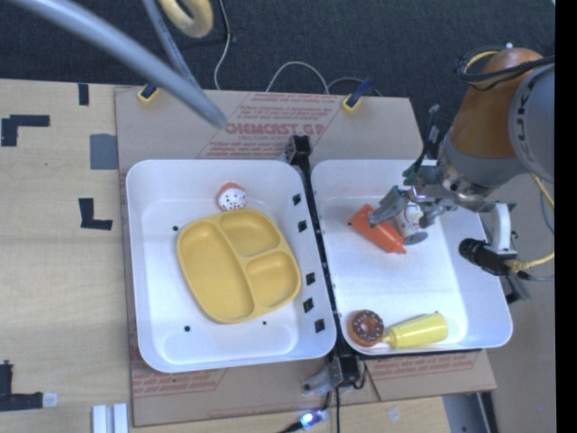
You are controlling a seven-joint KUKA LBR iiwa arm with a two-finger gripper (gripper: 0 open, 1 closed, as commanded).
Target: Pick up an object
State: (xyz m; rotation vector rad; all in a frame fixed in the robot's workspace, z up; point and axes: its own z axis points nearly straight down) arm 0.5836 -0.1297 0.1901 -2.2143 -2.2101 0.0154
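In the right bin (478,327), a chocolate doughnut (365,327) and a yellow bottle (417,330) lie side by side at the near edge. Farther back sits an orange block (377,228), and the gripper (407,216) is down on it with its fingers closed around the block's right end. The left bin (144,242) holds a yellow divided plate (237,264), with a small white and orange ball (232,197) just behind it.

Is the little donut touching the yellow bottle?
Touching. In the camera view the donut sits right against the left end of the yellow bottle at the front of the right bin, with no gap showing between them.
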